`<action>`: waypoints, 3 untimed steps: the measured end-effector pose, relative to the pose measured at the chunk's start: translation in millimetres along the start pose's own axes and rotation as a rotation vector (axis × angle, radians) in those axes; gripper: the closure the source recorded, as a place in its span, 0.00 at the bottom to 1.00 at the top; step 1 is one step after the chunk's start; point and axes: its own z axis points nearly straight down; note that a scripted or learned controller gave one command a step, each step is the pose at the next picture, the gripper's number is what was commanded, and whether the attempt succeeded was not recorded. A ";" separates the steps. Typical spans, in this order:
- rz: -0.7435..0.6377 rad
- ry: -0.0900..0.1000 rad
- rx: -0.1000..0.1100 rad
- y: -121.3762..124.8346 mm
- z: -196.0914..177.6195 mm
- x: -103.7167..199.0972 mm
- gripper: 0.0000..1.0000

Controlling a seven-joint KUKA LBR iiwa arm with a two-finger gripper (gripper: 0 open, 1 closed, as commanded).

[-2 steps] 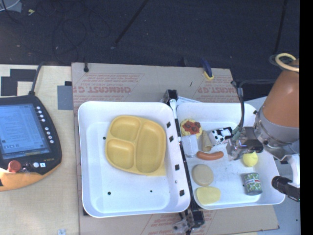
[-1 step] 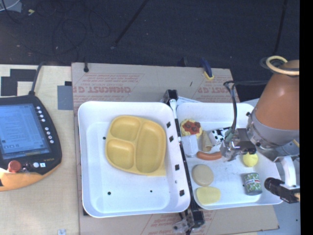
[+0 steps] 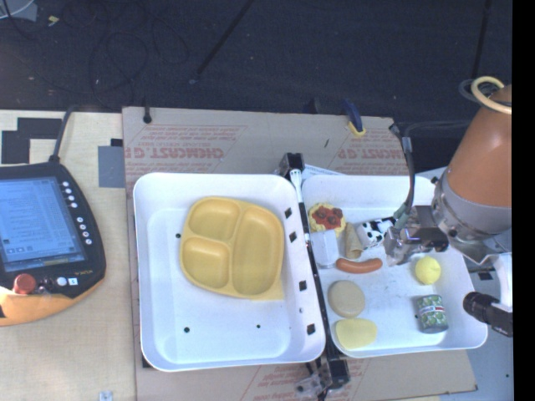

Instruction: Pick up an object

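Note:
My gripper point(image 3: 399, 242) hangs low over the right bin point(image 3: 393, 192), near its middle. Just left of it lie a black-and-white toy cow point(image 3: 376, 230) and a brown-and-white wedge point(image 3: 354, 241). A toy hot dog sausage point(image 3: 359, 265) lies below and to the left of the gripper, and a yellow lemon point(image 3: 427, 270) below and to the right. A pizza slice toy point(image 3: 326, 217), a tan round cookie point(image 3: 346, 297), a pale yellow piece point(image 3: 356, 333) and a small green-labelled can point(image 3: 430, 313) also sit in this bin. Nothing shows between the fingers.
The left bin point(image 3: 159, 324) holds a yellow divided plate point(image 3: 233, 246). A teach pendant point(image 3: 42, 232) rests on the bench at far left. The arm's orange band point(image 3: 493, 157) looms over the right bin's right side. A clear small cup point(image 3: 324, 247) stands by the divider.

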 end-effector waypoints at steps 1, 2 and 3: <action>0.000 0.000 0.002 -0.3 -9.7 1.6 1.00; 0.000 0.000 0.001 -0.2 -29.7 3.5 1.00; 0.004 0.000 0.006 -0.9 -3.9 -18.8 1.00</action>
